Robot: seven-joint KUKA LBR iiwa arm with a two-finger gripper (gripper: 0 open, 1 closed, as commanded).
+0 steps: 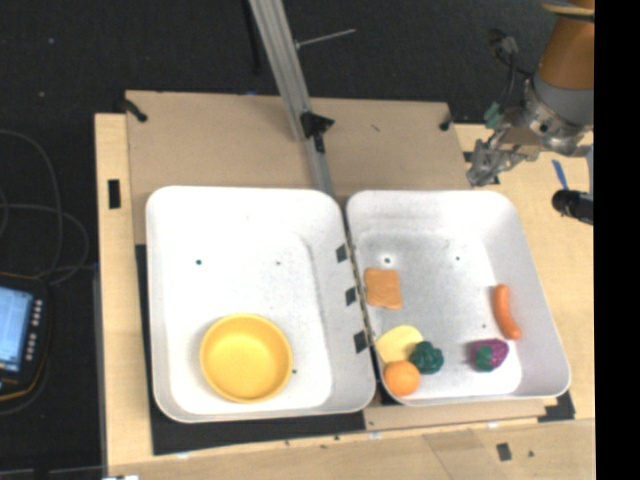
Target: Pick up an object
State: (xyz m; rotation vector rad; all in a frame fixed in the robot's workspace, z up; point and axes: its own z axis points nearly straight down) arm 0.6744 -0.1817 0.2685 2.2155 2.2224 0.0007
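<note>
Beside the right bin [520, 233] sits one bowl [246, 357]; inside, six food pieces; gripper [487, 168] state unclear, above its far edge.

**Arm and end effector, appearance**

The arm [568, 43] has a rounded orange section, with a grey collar below it at the wrist. Under the collar sits a metallic grey gripper [484, 173] assembly, built from small angular parts with dark fittings and a small teal-green detail on its left side. A thin dark cable runs along the assembly's upper left.
</note>
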